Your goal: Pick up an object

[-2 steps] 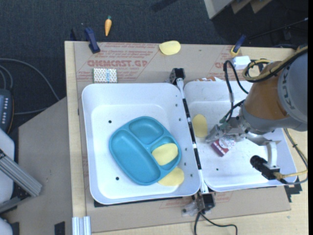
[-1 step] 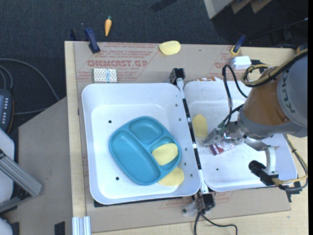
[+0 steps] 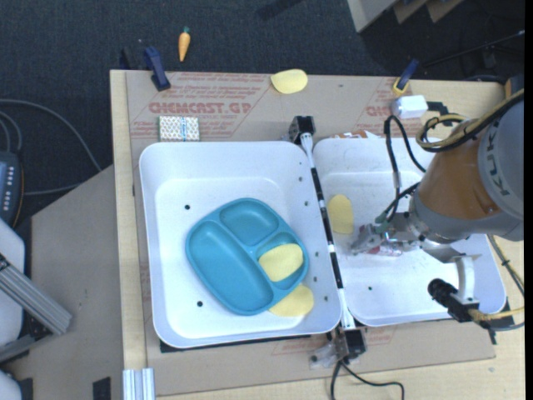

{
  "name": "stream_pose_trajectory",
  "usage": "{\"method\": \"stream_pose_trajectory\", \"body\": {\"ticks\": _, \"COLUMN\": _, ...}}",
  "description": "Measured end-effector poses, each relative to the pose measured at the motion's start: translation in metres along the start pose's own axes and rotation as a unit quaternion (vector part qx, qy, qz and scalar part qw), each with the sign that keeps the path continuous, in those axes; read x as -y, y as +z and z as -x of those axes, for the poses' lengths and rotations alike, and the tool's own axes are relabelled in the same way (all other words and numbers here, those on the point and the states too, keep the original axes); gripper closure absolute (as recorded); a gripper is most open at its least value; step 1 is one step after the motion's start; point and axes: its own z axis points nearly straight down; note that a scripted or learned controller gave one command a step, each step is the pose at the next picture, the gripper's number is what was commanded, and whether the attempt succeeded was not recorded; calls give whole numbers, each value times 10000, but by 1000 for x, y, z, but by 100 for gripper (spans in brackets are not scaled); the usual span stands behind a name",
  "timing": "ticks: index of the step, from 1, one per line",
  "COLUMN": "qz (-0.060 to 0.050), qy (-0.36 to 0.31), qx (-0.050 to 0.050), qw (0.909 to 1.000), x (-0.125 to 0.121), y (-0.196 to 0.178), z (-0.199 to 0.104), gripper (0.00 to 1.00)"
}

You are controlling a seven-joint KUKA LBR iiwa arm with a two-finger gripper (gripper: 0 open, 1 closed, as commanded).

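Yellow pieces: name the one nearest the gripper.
The yellow piece in the right bin, just left of the gripper; the others lie in the left bin or outside.

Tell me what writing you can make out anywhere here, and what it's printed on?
"CHEMCAST GP", or close to it, in red on the brown sheet under the bins; the letters are faint.
A second red print of the same kind on the sheet's right part: too faint to read.
Big dark letters on the arm's grey casing, perhaps "KU": cut off, not sure.
Small patterned packet on the sheet: markings too small to read.
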Motion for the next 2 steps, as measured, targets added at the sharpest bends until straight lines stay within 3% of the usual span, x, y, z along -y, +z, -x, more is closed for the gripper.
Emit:
{"method": "stream_pose_trajectory", "body": {"ticks": 1, "qz": -46, "qy": 6, "qx": -9, "qw": 10000, "x": -33, "y": 1, "z": -5, "gripper": 0}}
{"method": "stream_pose_trajectory", "body": {"ticks": 2, "qz": -17, "qy": 1, "qx": -14, "qw": 10000, "x": -34, "y": -9, "z": -6, "gripper": 100}}
